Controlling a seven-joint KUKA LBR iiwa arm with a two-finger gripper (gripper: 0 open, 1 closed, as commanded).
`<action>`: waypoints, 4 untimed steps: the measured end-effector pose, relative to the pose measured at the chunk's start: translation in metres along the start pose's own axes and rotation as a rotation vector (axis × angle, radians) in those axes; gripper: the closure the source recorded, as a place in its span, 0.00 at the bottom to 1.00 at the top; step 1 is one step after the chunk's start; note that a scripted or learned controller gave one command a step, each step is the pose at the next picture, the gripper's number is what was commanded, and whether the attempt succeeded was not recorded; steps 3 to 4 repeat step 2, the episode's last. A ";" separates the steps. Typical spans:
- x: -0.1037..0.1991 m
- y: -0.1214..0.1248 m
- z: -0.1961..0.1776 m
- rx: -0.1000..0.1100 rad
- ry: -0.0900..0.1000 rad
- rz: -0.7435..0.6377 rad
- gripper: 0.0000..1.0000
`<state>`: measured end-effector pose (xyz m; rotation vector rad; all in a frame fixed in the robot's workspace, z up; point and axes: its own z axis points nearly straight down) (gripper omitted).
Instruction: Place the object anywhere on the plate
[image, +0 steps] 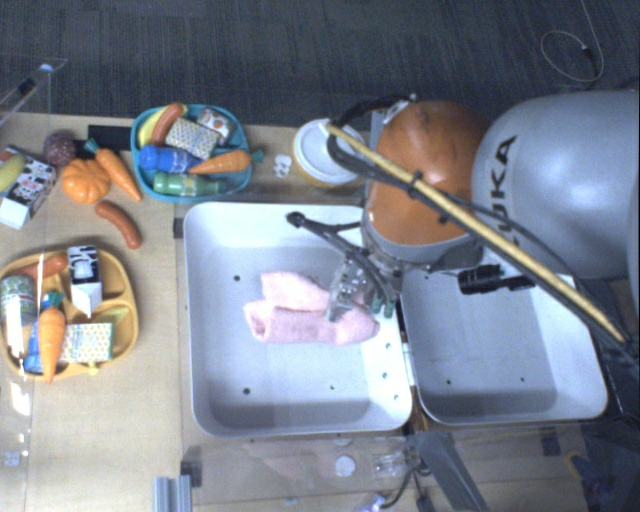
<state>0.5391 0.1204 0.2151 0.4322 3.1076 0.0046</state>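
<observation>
A crumpled pink cloth (295, 310) lies in the middle of the left white bin (215, 390). My gripper (348, 297) is down at the cloth's right end, touching or just above it, and the wrist hides that end of the cloth. A yellow plate (122, 305) loaded with toy food sits on the bench left of the bin. A round white and yellow dish (315, 150) stands behind the bin, partly covered by the arm.
The right white bin (500, 370) lies under the arm's orange band (425, 170). A blue bowl (190, 160) of toy food is at the back left, with a toy pumpkin (82, 182), carrot and sausage (120, 224) loose on the bench.
</observation>
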 end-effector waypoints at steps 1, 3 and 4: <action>0.013 0.015 -0.009 0.000 0.000 -0.275 1.00; 0.013 0.015 -0.009 0.000 0.000 -0.275 0.00; 0.013 0.015 -0.009 0.000 0.000 -0.275 0.00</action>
